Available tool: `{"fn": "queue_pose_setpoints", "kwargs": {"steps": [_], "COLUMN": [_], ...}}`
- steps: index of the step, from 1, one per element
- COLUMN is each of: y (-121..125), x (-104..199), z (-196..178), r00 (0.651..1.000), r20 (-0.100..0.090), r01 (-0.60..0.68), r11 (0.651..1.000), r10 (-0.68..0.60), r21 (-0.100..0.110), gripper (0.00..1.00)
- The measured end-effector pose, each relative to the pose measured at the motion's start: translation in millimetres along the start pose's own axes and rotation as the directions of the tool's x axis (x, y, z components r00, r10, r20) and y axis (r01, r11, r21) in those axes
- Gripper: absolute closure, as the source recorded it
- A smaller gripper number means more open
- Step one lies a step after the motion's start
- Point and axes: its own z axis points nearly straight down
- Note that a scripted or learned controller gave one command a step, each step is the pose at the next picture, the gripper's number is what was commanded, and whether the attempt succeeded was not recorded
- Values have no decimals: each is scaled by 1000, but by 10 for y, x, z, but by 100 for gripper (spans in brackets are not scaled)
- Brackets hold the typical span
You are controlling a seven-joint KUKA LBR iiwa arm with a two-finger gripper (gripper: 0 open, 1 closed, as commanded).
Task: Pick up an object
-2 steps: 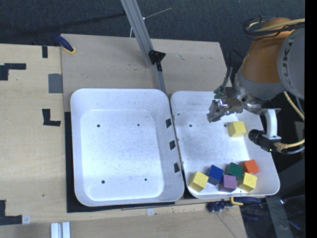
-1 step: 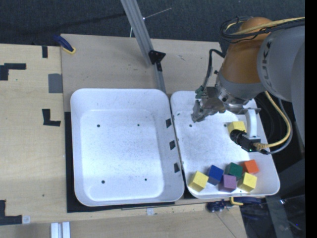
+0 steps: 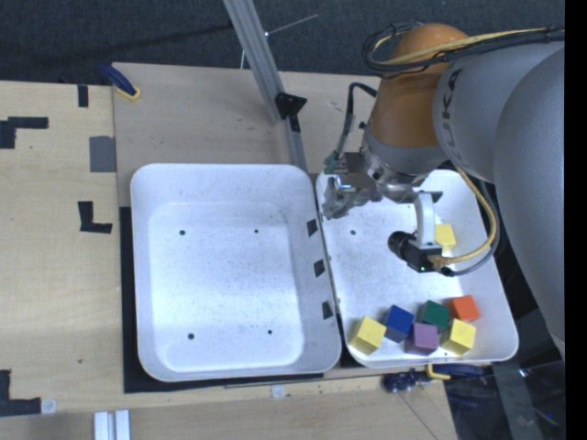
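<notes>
While the grey arm (image 3: 514,99) reaches in from the right of the camera view, its pincer (image 3: 341,193) hangs low over the upper left corner of the right bin (image 3: 367,255), close to the wall beside the left bin (image 3: 229,264). Whether the pincer is wide or narrow cannot be told from this angle, and nothing can be seen held in it. The things to pick from lie well apart from it, clustered along the near edge of the right bin: a yellow block (image 3: 369,335), a blue block (image 3: 399,321), a purple block (image 3: 425,337), a green block (image 3: 433,314), an orange block (image 3: 465,308) and a second yellow block (image 3: 461,337), several touching or just beside one another. A small yellow block (image 3: 446,236) sits alone nearer the right wall. I judge the task to be at the approach step, with no grasp made. The next move calls for travelling to the blocks, centring over one with free sides, probably the small yellow block, and coming down squarely on it.
</notes>
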Motion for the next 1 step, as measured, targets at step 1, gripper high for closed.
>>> {"fn": "queue_pose_setpoints", "kwargs": {"steps": [1], "y": [135], "x": [623], "z": [-61], "r00": [1000], "r20": [-1], "r01": [2], "r11": [1000], "r10": [-2], "r21": [-1], "gripper": [100]}}
